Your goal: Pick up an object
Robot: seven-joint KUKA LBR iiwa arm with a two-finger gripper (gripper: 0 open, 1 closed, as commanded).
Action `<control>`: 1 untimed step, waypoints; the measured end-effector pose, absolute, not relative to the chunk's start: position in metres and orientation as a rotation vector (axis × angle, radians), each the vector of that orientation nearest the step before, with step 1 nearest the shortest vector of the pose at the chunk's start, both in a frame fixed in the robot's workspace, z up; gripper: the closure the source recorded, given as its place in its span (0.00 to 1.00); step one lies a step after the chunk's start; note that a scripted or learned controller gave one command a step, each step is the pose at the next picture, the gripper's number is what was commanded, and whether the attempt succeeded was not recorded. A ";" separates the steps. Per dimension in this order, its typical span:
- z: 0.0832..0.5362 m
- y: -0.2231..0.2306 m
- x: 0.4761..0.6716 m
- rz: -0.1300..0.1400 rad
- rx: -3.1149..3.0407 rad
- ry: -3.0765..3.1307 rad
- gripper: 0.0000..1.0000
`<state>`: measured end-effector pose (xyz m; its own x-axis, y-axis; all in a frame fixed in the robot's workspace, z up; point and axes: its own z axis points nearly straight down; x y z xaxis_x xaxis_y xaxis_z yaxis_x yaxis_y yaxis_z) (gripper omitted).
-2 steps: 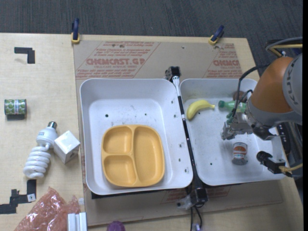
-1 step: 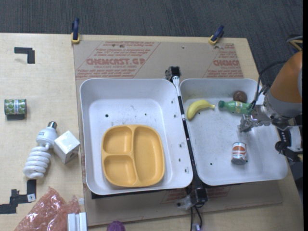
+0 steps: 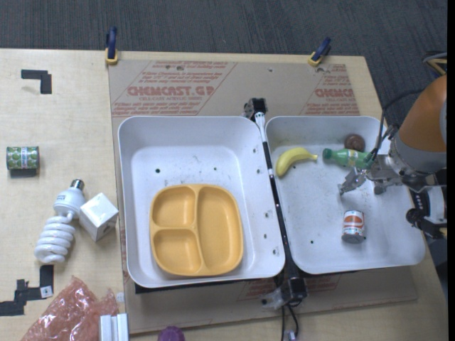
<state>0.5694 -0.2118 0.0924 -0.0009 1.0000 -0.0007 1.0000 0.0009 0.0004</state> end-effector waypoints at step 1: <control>0.092 -0.176 0.477 0.000 2.224 2.219 0.00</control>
